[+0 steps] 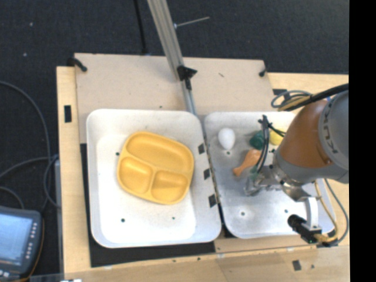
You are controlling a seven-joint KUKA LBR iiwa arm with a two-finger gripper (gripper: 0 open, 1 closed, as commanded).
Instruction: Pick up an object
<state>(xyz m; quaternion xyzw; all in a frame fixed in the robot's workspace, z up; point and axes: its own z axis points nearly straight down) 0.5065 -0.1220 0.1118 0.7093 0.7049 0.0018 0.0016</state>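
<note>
**Inspector:** State the position. Where does the gripper (254, 187) stand?

**Assistant:** Low in the right-hand shallow white bin (247, 219), under the grey arm with the orange band (308, 143). It sits just below a small orange carrot-shaped toy (247, 162). The metal parts are visible, but the arm's bulk covers much of them. I cannot tell whether the fingers are apart or together, and nothing is visibly between them.

**Inspector:** What else lies in that bin?

**Assistant:** A small white egg-shaped object (227, 137) near the upper left corner, lying apart from the rest. A dark green rounded piece (257, 140) sits just beside the carrot toy's upper end, partly behind black cabling.

**Inspector:** And the left bin (106, 216)?

**Assistant:** A yellow plastic divided plate (155, 167) with three compartments, lying flat near the middle.

**Inspector:** How will the nearest candidate handle?

**Assistant:** In my judgement the carrot toy is light and probably stiff, possibly smooth. It is slim, so the sound hold is across its narrow width at mid-length, not along it. The egg looks rounded and liable to squirt out of a pinch. The plate is broad and shallow; only its rim offers purchase.

**Inspector:** Worktop (135, 90) condition?

**Assistant:** Bare tan board around the bins, with a slanted aluminium rail (167, 31) above
</note>
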